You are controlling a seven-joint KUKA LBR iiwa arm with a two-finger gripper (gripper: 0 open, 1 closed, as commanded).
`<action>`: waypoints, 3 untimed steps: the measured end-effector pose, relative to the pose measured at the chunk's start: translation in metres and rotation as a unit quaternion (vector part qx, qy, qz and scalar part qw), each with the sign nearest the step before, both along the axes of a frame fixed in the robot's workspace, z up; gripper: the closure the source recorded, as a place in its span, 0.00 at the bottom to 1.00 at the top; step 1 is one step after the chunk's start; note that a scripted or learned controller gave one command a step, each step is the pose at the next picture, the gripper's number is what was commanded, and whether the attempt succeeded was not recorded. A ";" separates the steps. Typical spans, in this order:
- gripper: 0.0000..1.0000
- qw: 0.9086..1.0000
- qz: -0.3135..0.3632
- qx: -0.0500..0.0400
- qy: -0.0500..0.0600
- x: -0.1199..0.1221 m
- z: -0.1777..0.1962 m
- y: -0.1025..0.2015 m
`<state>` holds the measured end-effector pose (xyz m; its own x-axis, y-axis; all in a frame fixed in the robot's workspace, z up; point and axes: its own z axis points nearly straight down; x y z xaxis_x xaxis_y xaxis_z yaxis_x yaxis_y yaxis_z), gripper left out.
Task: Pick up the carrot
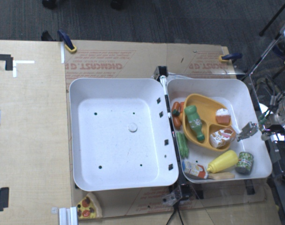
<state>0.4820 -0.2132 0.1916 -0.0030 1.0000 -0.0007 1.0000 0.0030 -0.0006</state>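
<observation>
The carrot (176,115) lies at the far left of the right bin (249,93), tight against the wall it shares with the left bin (81,125), with a yellow tray (205,106) and a green bottle (194,123) crowding its right side. The gripper (246,132) hangs at the right of the frame over the right bin's right part, near the tray's right rim, well apart from the carrot. Its small metal fingers look slightly apart with nothing between them, and the arm behind is cut off by the frame edge.

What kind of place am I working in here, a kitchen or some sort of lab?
Most likely a robotics lab, not a kitchen. Two shallow white plastic bins sit on a cardboard sheet held by a blue and yellow clamp, and the food, such as the green toy bottle, looks like plastic.
</observation>
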 end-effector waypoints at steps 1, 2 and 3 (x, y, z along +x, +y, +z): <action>0.00 0.995 -0.100 0.000 -0.003 -0.002 -0.098 0.083; 0.00 0.983 -0.182 -0.002 -0.003 0.046 -0.097 0.118; 0.00 0.973 -0.233 -0.001 0.000 0.039 -0.099 0.055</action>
